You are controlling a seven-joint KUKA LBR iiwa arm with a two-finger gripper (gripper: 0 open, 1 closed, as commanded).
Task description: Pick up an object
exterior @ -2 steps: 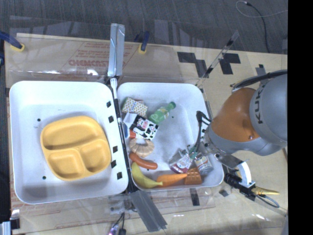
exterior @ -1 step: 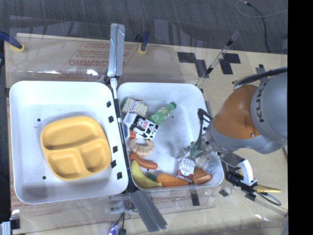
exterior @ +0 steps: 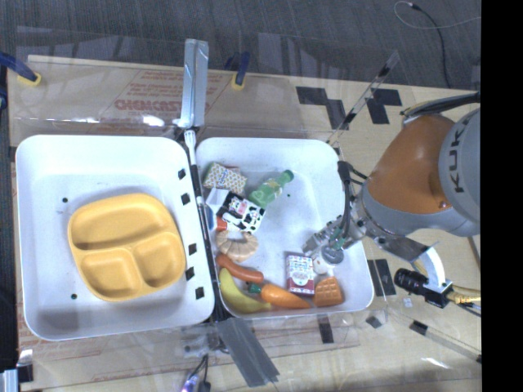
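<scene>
Gripper (exterior: 327,243) low in the right bin (exterior: 323,155), near its right wall, with the toys to its left and below it.

The small red box (exterior: 300,272) lies just below-left of the gripper, the waffle-like brown piece (exterior: 328,291) below it; nothing can be seen between the gripper's tips, and whether it is open or closed cannot be told. The right bin also holds a green bottle (exterior: 270,188), a patterned carton (exterior: 223,176), a black-and-white box (exterior: 241,211), a sausage (exterior: 240,269), a banana (exterior: 237,297) and a carrot (exterior: 285,298) (mostly crowded at the left and bottom). The left bin (exterior: 41,162) holds a yellow divided tray (exterior: 124,243). The arm (exterior: 421,178) reaches in from the right, orange band above the wrist, over the bench (exterior: 425,358).
</scene>
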